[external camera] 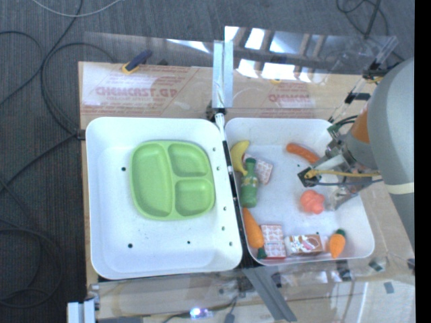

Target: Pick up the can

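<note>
A red-and-white labelled can [273, 241] lies near the front edge of the right bin [283, 130], between an orange carrot [252, 229] and a brown-and-red carton [304, 245]. My gripper [341, 188] hangs over the right side of that bin, beside and just above a round orange fruit [312, 202]. It is well back and to the right of the can and is not touching it. The arm's grey body covers the bin's right rim.
The right bin also holds a banana [240, 155], a green bottle [250, 182], a small white-and-red packet [264, 172], an orange sausage-shaped piece [302, 152] and a small carrot [337, 243]. A green divided plate [172, 180] lies in the left bin [108, 247].
</note>
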Action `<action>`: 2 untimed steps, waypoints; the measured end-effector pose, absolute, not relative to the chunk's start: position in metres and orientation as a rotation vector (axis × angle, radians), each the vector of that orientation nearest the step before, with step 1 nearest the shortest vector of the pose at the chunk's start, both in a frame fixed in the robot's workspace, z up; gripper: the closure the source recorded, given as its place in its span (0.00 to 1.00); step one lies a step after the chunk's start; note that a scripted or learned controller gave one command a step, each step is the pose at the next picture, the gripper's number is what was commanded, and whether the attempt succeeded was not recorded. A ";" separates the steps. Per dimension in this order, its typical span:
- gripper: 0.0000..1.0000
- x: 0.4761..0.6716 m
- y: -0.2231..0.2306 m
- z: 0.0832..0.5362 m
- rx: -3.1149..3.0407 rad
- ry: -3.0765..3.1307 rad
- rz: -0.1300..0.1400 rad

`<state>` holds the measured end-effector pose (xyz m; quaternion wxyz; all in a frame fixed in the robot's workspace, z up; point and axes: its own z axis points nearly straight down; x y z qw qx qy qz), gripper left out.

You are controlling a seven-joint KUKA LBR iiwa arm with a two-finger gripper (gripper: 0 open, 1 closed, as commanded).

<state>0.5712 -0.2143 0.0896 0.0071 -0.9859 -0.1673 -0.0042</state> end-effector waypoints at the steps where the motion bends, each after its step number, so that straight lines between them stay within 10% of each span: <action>1: 1.00 0.569 -0.218 0.094 -3.095 -0.524 -0.002; 2: 1.00 0.618 -0.225 0.108 -3.098 -0.526 0.015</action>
